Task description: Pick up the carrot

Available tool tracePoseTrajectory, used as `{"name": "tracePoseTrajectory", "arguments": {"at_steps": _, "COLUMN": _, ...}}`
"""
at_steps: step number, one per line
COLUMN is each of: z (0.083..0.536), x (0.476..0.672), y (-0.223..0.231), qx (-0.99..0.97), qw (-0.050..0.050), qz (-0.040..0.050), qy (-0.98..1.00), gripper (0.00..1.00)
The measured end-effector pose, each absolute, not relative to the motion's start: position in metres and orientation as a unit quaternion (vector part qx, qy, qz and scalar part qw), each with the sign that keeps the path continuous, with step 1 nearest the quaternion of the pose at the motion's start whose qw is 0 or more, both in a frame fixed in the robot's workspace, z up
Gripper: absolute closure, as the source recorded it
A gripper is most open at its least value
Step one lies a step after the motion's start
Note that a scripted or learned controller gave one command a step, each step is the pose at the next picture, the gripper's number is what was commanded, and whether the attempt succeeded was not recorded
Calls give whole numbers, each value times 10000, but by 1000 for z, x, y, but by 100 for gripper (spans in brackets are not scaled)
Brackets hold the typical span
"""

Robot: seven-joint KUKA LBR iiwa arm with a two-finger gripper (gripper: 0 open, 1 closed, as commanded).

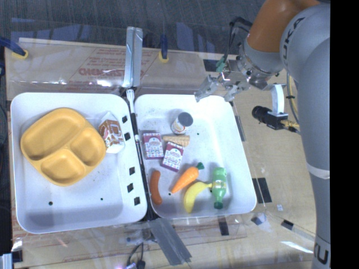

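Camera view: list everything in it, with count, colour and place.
bins: 2, white, side by side on the bench
divided plate: 1, yellow, left bin
small carton: 1, brown and white, left bin, right of plate
can: 1, dark-topped, right bin, upper middle
small boxes: 2, red, right bin centre
cracker: 1, tan, below can
sausage: 1, red-orange, right bin lower left
carrot: 1, orange
banana: 1, yellow
bottle: 1, green
arm: 1, grey with orange band
gripper: 1, above right bin's far rim
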State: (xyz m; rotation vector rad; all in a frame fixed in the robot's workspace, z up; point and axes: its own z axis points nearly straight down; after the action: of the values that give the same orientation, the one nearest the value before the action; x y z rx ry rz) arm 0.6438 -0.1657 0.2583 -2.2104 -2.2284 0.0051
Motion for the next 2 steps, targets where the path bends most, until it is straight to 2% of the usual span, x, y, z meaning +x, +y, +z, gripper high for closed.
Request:
{"name": "tracePoseTrajectory", "arguments": {"at_steps": 1, "z": 268, "x": 644, "y": -164, "qx": -7017, "qw": 21, "qz": 22, "qy": -7125, "gripper": 100}}
{"name": "tracePoseTrajectory", "arguments": {"at_steps": 2, "z": 268, "x": 644, "y": -164, "qx": -7015, "qw": 22, "qz": 24, "qy": -7127, "gripper": 0}}
